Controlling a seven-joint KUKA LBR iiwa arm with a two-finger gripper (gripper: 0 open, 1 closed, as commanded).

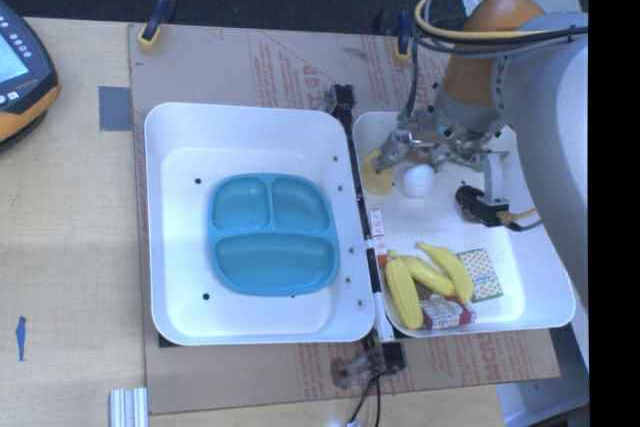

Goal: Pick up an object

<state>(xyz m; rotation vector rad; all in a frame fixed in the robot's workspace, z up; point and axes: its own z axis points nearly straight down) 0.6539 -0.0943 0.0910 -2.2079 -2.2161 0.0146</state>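
My gripper (420, 153) hangs low over the far end of the right bin (540, 300), open, with nothing seen between its fingers. A white egg-shaped ball (417, 180) lies just in front of it, and a pale yellow piece (377, 175) rests by the bin's left wall. Nearer the front lie a yellow banana (447, 265), a corn cob (401, 291), a small checked box (481, 274) and a red-and-white packet (446, 313).
The left bin (180, 305) holds a blue divided plate (273, 233). The grey arm with its orange band (505, 15) covers the right bin's far right corner. A yellow-and-black handset (20, 65) lies at the bench's far left.
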